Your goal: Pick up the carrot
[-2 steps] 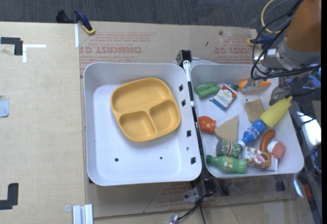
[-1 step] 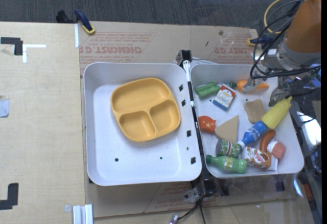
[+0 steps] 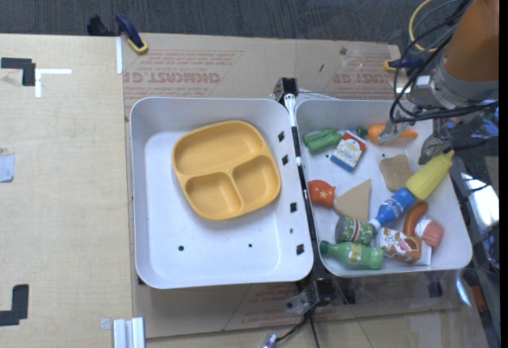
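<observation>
Looking down from the camera view: two white bins side by side on a cardboard-covered bench, the left bin (image 3: 144, 203) bearing a yellow three-compartment plate (image 3: 226, 169), the right bin (image 3: 454, 262) crowded with toy food. Reaching in from the right, the grey arm (image 3: 475, 36) with its orange band, hung with yellow and dark cables, over the far right corner of the right bin. Below it the gripper (image 3: 437, 147), dark and partly lost among cables and shadow; cannot tell whether spread or pressed together, nor whether anything sits within it. Carrot (image 3: 390, 132) lying near the far wall of the right bin, orange, just left of the gripper and apparently apart from it, with the small carton (image 3: 348, 152) and a green vegetable (image 3: 321, 138) further left. Just under the gripper, a yellow squeeze bottle (image 3: 430, 174), tilted, beside a tan bread slice (image 3: 394, 172). Nearer the front: a cheese wedge (image 3: 355, 199), a red fruit (image 3: 321, 192), a blue-capped bottle (image 3: 391, 208), a sausage (image 3: 414, 219), a can (image 3: 355, 229) and a green bottle (image 3: 353, 256) lying on its side.
</observation>
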Robot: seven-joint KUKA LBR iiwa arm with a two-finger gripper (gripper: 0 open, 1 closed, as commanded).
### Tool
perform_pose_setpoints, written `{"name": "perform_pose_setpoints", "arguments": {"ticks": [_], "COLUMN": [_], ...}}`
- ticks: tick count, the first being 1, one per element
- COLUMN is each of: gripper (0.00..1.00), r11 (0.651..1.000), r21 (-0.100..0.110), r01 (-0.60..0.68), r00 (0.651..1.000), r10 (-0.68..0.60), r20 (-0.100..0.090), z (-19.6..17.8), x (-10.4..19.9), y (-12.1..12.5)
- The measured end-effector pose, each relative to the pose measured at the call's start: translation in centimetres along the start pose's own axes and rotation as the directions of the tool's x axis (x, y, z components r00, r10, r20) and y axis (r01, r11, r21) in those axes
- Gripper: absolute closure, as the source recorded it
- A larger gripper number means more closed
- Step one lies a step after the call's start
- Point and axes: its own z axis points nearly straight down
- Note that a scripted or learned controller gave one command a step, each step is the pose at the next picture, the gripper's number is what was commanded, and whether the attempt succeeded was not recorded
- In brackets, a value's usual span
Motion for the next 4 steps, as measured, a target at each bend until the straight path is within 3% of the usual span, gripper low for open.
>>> {"name": "perform_pose_setpoints", "arguments": {"ticks": [2,3,4], "gripper": [0.00,0.00,0.00], "r11": [0.999,1.000,0.999], "r21": [-0.002,-0.002,-0.001], "r01": [0.035,0.015,0.041], "r00": [0.999,1.000,0.999], "r10": [-0.035,-0.015,-0.041], "r20": [-0.001,-0.001,-0.001], "z": [2.5,0.7,0.9], "x": [0.1,2.2,1.0], "y": [0.0,3.8,1.7]}}
